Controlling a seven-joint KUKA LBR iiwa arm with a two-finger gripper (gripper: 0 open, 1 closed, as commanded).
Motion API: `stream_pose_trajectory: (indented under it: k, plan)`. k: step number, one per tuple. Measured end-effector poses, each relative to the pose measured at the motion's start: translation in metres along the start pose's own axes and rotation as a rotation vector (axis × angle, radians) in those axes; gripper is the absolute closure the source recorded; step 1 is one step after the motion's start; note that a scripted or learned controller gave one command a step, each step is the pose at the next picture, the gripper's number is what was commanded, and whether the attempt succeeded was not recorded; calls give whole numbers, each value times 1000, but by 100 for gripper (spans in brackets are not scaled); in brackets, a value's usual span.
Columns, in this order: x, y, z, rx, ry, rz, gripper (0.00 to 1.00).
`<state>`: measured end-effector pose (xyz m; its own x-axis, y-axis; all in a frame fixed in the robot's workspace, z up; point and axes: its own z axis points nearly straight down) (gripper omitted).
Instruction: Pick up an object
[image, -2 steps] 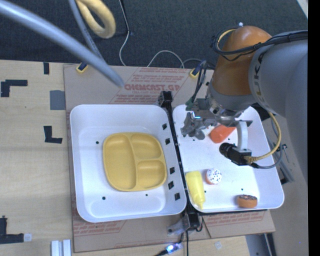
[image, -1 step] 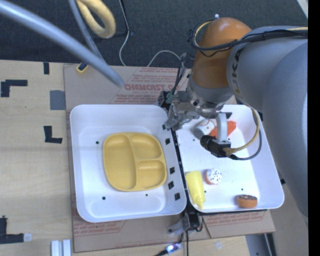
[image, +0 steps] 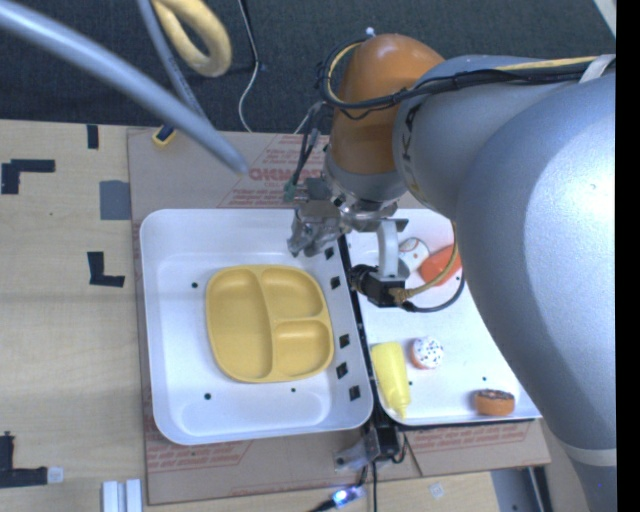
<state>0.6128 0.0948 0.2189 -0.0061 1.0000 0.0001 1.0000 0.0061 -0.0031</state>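
Right bin (image: 500, 330): yellow squeeze bottle (image: 391, 375), light, soft, slippery; you take it across middle. Gripper (image: 318, 232) over divider, finger state: cannot tell.

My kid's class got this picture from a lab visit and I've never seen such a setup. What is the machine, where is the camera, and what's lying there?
One camera looks down at a slant on a bench. The big grey shape with the orange band is a robot arm reaching in from the right. Its gripper hangs over the wall between two white bins. The left bin holds a yellow divided plate. The right bin holds a yellow bottle-like toy, a small white dotted ball, a brown doughnut-like piece and an orange item partly hidden. I see nothing held.
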Motion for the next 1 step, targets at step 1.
stream_pose_trajectory:
  k: [1]
  plan:
    - [-3,0,-2,-1,-1,3,0]
